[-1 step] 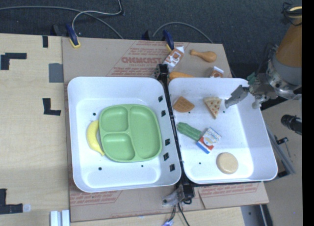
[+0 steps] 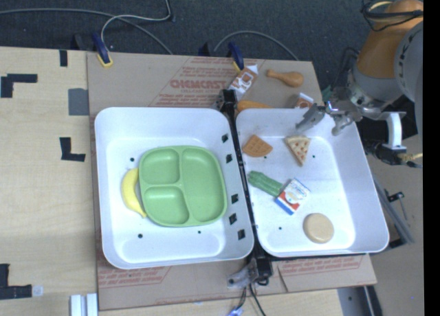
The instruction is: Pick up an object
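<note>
The right bin is loosely filled. Open white floor is seen down its right side and along the near edge, apart from a tan disc near the front right corner. The middle is taken up by a green bar touching a small red, white and blue packet. Further back, a cracker and a cheese wedge lie apart, with a bare gap between them. The back right corner is crowded by the gripper. The left bin is mostly covered by a green divided plate, with a banana wedged at its left; free floor is left along the back and front.
</note>
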Controlling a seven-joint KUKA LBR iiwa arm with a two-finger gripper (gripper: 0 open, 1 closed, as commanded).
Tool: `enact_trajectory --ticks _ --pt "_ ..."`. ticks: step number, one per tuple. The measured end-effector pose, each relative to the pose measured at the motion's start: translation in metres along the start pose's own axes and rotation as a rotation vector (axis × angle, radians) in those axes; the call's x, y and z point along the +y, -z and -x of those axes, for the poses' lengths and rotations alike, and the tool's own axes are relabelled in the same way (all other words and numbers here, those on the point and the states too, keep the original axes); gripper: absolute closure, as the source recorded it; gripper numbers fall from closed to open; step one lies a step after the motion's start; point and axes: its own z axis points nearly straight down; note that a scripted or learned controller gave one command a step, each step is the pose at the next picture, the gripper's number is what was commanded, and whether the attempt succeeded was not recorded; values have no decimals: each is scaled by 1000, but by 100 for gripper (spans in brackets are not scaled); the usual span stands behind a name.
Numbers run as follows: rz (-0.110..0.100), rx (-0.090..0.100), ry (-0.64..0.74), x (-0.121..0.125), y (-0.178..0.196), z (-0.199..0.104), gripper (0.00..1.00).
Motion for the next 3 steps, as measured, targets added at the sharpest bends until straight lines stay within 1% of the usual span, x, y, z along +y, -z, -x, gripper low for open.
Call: enact_trajectory --ticks 1,2,3 --pt "6 -3 0 11 -100 12 0" --pt "6 -2 0 1 -101 -32 0" --pt "6 -2 1 1 -91 -32 100"
